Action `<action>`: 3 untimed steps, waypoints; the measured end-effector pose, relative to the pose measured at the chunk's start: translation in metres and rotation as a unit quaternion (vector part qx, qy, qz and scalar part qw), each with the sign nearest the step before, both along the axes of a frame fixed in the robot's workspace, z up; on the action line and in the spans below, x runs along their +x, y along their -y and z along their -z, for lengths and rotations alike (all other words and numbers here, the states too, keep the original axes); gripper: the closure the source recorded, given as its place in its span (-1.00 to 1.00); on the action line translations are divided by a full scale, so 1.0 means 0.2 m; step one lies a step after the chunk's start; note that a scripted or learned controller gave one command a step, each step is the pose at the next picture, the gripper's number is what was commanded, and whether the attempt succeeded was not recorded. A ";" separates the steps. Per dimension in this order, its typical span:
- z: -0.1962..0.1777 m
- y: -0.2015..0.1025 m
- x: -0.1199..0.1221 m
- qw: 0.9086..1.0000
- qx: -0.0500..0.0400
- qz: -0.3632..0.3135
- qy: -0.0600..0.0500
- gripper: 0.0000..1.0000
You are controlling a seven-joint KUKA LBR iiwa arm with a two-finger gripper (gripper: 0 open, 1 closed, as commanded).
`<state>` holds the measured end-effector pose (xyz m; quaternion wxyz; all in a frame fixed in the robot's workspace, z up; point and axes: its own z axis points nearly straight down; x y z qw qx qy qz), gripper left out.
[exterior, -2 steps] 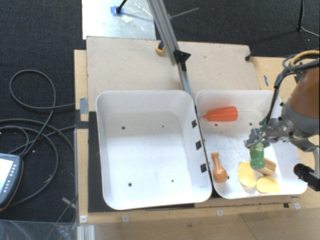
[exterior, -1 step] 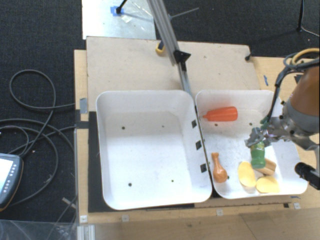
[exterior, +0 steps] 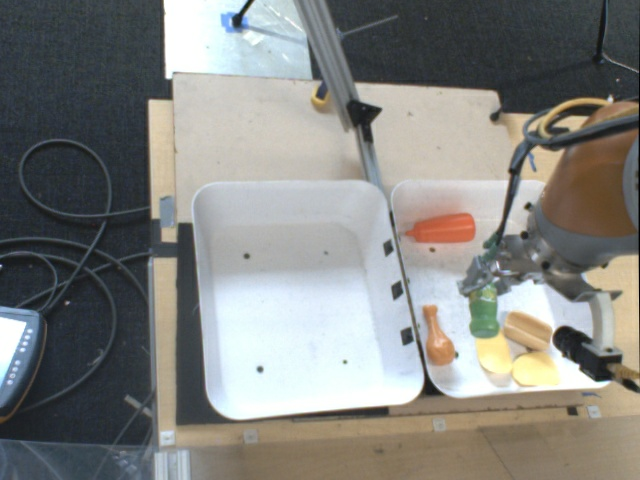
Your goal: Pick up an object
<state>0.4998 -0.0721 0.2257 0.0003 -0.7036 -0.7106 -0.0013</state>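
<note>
Tool (exterior: 483, 280) hangs low over the right bin (exterior: 415, 203), at the end of the grey arm (exterior: 590, 193) with its orange band that comes in from the right. Its metal tip sits right at the top of a green bottle (exterior: 484, 313), which stands or leans in the middle of that bin; whether the tip is apart, together or clamped on the bottle I cannot tell, because the wrist hides that part.

Just near of the green bottle lie two pale yellow round pieces (exterior: 494, 354), one beside the other, and a tan block like a small loaf (exterior: 527, 329) rests to the right of the bottle, touching or nearly touching them. Left of the bottle, close to the bin's left wall, lies a small orange pin-shaped toy (exterior: 438, 337), its thin end pointing far. Farther back in the same bin an orange-red bottle (exterior: 440, 229) lies on its side, well apart from the tool.

The left bin (exterior: 215, 208) stands just beside the right one, their walls meeting along a slanted line with dark marks. Both bins rest on a pale wooden worktop (exterior: 260, 123). A metal pole (exterior: 325, 38) slants down from the far side to the bins' shared edge. Black cables (exterior: 60, 228) loop on the dark floor to the left.
</note>
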 end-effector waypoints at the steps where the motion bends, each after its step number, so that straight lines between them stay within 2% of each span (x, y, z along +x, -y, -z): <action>1: 0.03 -0.29 0.05 1.000 0.000 -0.001 0.000 1.00; 3: 0.07 -0.78 0.09 1.000 0.000 0.000 0.000 1.00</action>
